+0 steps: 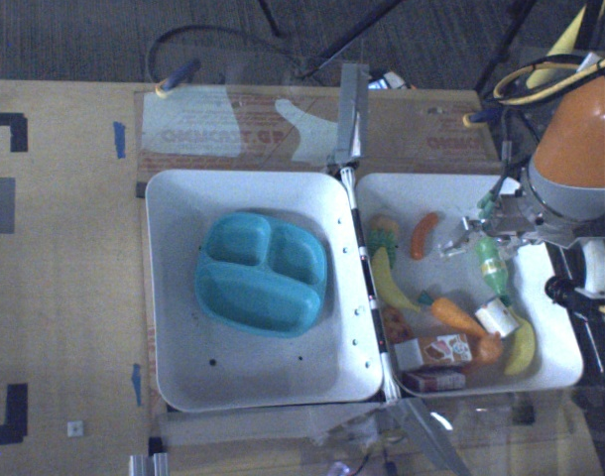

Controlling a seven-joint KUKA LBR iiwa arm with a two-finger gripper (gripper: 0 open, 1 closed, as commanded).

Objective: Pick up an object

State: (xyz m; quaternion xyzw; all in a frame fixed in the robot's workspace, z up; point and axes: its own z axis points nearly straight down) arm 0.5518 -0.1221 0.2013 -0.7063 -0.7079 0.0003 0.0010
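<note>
Camera view, from above at a slant: two white bins side by side on the counter point(64, 266). The left bin point(174, 206) carries a blue sectioned plate point(261, 274), lying flat near its middle. The right bin point(560, 360) holds the clutter, and I take the plate as landmark for places. Just right of the plate, past the wall between the bins, lies a yellow banana point(387, 281); farther right and a little higher, an orange sausage-shaped toy point(423, 234); farther right again, a small green bottle point(492, 266) with a white cap, lying on its side. Right of the plate and lower sit a carrot point(454, 315), a juice carton point(436, 350) and a second banana point(522, 350). The pincer point(481, 228) hangs over the right bin, just above the green bottle; whether it is spread or pressed together cannot be told, and nothing shows pinched in it. Judgement: the bottle is the nearest candidate. It looks like light, stiff, smooth plastic, round, so liable to roll or squirt out; best taken across its body at mid-length, square to its long axis. The bananas and carrot also look light and rigid but curved or tapered, so less sure.
</note>
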